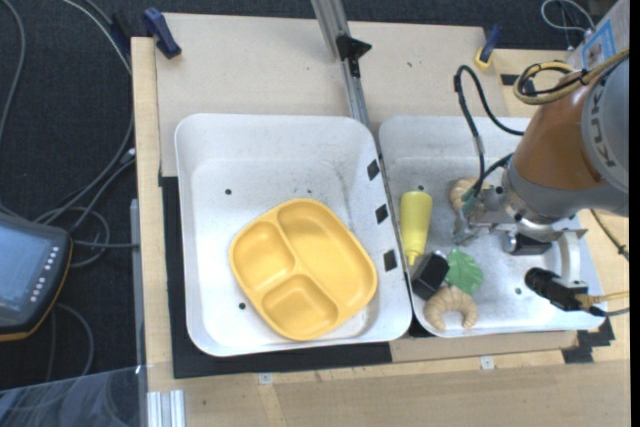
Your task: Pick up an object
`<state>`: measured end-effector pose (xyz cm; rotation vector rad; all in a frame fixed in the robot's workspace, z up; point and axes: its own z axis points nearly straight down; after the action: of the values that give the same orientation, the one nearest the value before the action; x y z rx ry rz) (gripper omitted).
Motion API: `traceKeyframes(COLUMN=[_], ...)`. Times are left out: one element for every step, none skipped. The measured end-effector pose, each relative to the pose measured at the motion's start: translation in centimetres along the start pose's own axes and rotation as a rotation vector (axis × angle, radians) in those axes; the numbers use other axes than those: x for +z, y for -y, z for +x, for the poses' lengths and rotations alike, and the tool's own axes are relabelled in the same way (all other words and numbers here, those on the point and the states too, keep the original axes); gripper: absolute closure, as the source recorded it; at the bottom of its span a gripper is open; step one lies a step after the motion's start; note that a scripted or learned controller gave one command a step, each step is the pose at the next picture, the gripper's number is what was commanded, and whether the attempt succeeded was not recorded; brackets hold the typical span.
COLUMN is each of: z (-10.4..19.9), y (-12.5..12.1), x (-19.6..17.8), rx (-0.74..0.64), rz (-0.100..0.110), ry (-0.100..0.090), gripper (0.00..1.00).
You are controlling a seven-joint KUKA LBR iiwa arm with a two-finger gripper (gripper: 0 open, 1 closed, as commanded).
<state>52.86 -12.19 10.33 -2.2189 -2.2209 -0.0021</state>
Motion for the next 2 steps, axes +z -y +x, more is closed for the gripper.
traceKeyframes(z=[0.1, 0.2], y=[-0.2, 0.6], x=[-4.3, -9.4], rx=[-0.001, -0.001], rz=[-0.006, -0.007], ry=[0.004, 0.004], gripper=[1.00, 1.00])
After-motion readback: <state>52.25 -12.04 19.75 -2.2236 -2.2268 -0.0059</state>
